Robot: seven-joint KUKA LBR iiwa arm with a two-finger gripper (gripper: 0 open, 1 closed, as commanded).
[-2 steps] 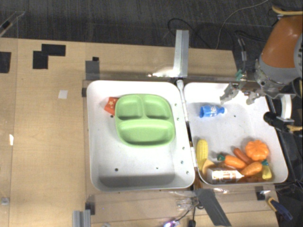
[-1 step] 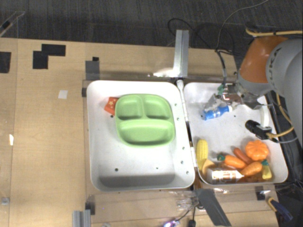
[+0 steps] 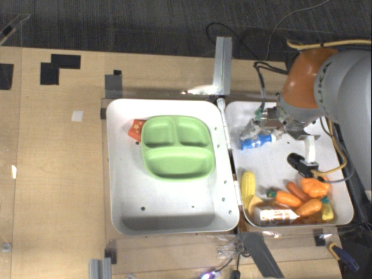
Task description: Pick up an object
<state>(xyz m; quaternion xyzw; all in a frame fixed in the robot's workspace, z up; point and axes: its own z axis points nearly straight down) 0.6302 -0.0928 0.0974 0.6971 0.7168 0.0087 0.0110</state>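
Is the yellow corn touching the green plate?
Apart. In the camera view the corn lies in the right bin, the green plate in the left bin, with both bin walls between them.

Probably lab, bench [image 3: 52, 173], bins [image 3: 119, 173], cables [image 3: 302, 10]

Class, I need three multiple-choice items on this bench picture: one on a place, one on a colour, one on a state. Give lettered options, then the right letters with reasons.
1. Where does the divided plate lie?
A. left bin
B. right bin
C. on the bench

2. What colour is the plate?
A. blue
B. green
C. red

3. How does the ear of corn lie?
A. on the plate
B. outside both bins
C. flat on the right bin's floor

Answers: 1 A, it fills the left bin's upper part; 2 B, it is light green; 3 C, it lies by that bin's left wall.
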